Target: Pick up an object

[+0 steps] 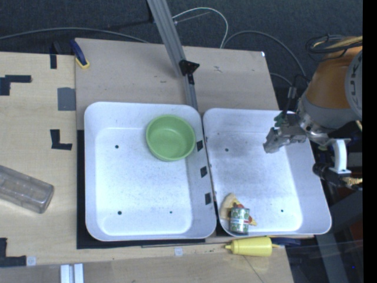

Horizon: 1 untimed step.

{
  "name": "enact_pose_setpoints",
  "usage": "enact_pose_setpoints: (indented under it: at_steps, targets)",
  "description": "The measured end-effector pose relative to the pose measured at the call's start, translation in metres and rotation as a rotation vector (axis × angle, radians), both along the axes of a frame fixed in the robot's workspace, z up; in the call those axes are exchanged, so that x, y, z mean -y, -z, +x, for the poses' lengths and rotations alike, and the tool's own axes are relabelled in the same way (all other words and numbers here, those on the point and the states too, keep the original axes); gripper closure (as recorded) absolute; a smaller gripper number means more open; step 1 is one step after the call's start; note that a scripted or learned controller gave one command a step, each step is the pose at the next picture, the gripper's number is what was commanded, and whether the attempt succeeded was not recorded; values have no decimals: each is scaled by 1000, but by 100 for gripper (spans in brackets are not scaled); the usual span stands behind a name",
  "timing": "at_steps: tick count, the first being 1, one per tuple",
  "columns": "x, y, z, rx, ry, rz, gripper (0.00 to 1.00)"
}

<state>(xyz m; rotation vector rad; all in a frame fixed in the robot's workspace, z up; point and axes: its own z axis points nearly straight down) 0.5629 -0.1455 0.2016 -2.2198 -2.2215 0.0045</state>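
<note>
Gripper (277,139) sits over the right bin (306,175), upper-right part, near the far wall. Arm (333,93) comes in from the right, orange band showing above the wrist. Can't tell from this angle how the gripper is set (too small and dark to read), and nothing is visibly in it.

Right bin: a small can with a green label (239,220) in the near-left corner, upright-ish, with a tan scrap-like item (227,202) touching it on the far side and something small and orange/red at its right edge. Well apart from the gripper.

Left bin (100,170): green bowl (170,137) upright, toward the far-right corner, close to the divider between the bins.

On the bench, outside the bins: yellow bottle (253,246) lying on its side just beside the near rim of the right bin, clear plastic container (23,188) lying at the left edge, grey pole (168,31) slanting in from the top down to the gap between the bins
</note>
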Motion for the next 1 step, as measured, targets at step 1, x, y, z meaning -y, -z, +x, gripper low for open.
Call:
enact_pose_setpoints:
  at_steps: [1]
  targets:
    - [-53, -13, 15, 3, -6, 3, 100]
